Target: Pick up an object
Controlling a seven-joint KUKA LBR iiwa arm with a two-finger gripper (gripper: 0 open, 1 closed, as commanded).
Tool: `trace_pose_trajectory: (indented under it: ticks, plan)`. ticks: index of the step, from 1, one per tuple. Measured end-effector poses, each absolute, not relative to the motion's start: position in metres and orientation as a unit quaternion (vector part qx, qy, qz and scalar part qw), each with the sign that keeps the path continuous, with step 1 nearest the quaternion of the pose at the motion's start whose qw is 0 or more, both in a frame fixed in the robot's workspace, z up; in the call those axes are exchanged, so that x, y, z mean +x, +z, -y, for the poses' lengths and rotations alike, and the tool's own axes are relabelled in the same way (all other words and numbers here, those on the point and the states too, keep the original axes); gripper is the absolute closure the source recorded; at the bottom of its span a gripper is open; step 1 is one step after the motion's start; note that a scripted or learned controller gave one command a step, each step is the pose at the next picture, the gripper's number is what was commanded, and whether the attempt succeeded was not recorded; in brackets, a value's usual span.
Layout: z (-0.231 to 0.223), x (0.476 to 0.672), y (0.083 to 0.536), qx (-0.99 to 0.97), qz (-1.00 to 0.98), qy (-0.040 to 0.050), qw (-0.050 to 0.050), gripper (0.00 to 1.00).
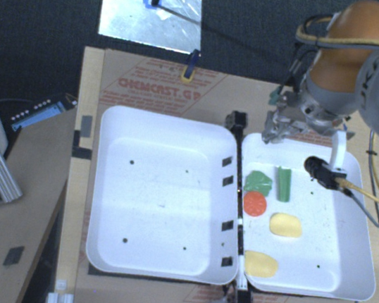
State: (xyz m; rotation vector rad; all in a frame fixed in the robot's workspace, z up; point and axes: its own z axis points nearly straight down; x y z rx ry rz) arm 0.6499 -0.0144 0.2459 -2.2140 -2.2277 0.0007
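The right bin [346, 243] holds several small objects near its left side. A green leafy piece [258, 181] lies beside a green stick [283, 184]. Below them sit a red round piece [254, 205], a yellow lump [285, 225] and another yellow lump [261, 265] by the front rim. My gripper [276, 133] hangs over the bin's far left corner, above and behind the green pieces, with nothing seen between its fingers. The finger gap is too small to read.
The left bin [161, 193] lies beside the right one, with black clips [230, 162] along the shared divider. A black cylinder with a yellow cable [323, 173] juts over the right bin. A shiny sheet [153, 4] lies behind the bench.
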Motion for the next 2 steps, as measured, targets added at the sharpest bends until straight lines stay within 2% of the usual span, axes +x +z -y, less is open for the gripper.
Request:
trace_pose_trajectory:
  ticks: [1, 2]
  plan:
    - [-0.015, 0.642, 0.444, -0.704, 0.710, -0.0081, -0.007, 1.00]
    - [-0.062, 0.653, 0.433, -0.704, 0.710, -0.0019, -0.001, 1.00]
